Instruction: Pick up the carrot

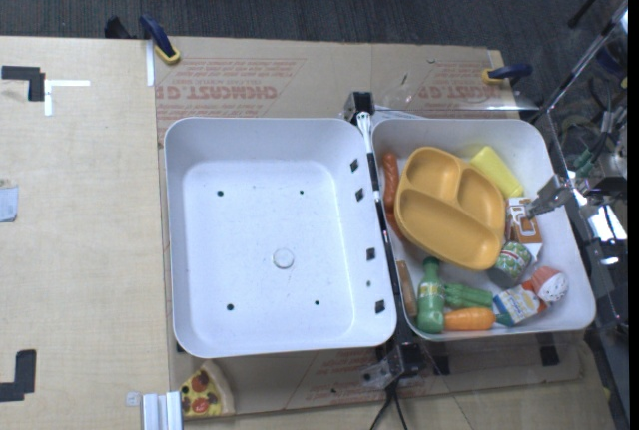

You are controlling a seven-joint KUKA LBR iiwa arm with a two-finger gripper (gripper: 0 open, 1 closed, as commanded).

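Down there, carrot (469,320) beside bottle (430,297).

Under my bins lies a cardboard sheet (262,77) with red print, upside down from here, at twelve o'clock of the left bin (180,248). The big line looks like "CHEMGZT GF", though I can't be sure; the smaller lines are too blurred.
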